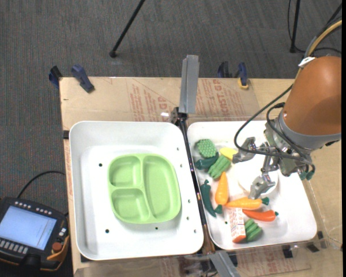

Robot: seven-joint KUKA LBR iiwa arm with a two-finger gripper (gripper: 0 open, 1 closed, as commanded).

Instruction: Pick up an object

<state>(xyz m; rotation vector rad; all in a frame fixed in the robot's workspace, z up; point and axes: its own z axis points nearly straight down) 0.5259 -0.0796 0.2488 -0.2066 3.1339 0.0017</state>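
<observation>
Two white bins sit side by side on the table (132,100), and the gripper (259,186) hangs low over the right bin (300,224), its fingers standing a little apart with nothing between them. The arm (314,100) comes in from the right, its orange band bulking large above the wrist.

Toy food lies scattered around the gripper. Just below its tip, nearly touching, lies a carrot (244,202) on its side, and below that a second, redder carrot (259,215). To the gripper's left an upright orange carrot (221,189) stands out, with a dark green pepper (208,199) beyond it. Up and to the left are a green pod (219,166), a small yellow piece (227,153) and a round knobbly green piece (206,148). Down and to the left, near the bin's front wall, lies a small white and red carton (236,222) with a green bit (253,229) beside it.

Well away to the gripper's left, the left bin (86,235) holds a light green tray (144,188) with three compartments. Further left, off the table, a teach pendant (26,231) rests on the floor.
</observation>
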